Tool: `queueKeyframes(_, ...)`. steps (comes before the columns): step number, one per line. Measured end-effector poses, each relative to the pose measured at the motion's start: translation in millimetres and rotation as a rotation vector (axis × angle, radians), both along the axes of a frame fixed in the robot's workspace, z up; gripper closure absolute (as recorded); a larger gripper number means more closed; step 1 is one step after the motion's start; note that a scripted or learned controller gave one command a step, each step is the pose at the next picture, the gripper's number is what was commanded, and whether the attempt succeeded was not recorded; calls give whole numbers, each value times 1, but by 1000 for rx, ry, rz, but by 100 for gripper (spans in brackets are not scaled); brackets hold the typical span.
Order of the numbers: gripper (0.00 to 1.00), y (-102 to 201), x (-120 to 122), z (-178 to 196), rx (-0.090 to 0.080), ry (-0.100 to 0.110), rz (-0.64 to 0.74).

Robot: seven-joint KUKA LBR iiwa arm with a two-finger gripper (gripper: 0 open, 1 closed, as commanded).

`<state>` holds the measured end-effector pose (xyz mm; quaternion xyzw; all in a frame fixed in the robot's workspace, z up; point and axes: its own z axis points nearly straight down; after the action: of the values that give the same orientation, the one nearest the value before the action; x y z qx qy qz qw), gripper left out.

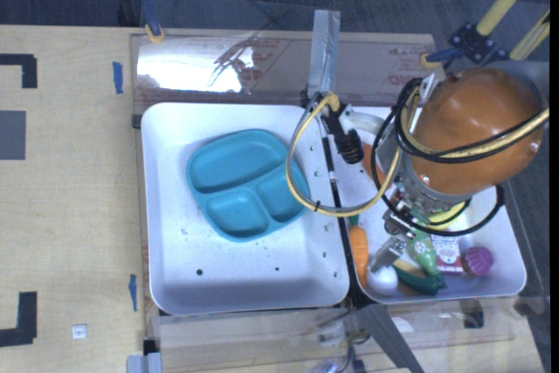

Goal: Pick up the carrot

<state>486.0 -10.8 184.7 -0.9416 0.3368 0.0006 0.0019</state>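
Observation:
The orange carrot (358, 246) lies lengthwise along the left wall of the right bin (515, 262), with its green top end toward the back. My gripper (390, 252) hangs low in that bin just right of the carrot, over a pile of small toys. The arm's orange band (472, 131) and looping cables hide much of the bin behind it. I see nothing of the carrot inside the gripper.
A blue divided plate (247, 183) sits in the left bin (175, 275). Beside the gripper lie a white round item (383, 279), a green vegetable (421, 281), a small printed packet (444, 251) and a purple toy (479, 259). A yellow cable (301, 179) loops over the divider between the bins.

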Motion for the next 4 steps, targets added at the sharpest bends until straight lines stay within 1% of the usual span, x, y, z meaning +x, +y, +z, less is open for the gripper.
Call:
queueKeyframes(1,0,-35,23,-1,0,2,311)
queueKeyframes(2,0,-100,59,6,0,0,326)
queueKeyframes(3,0,-20,30,-1,1,4,434)
queueKeyframes(4,0,6,21,-1,0,3,488)
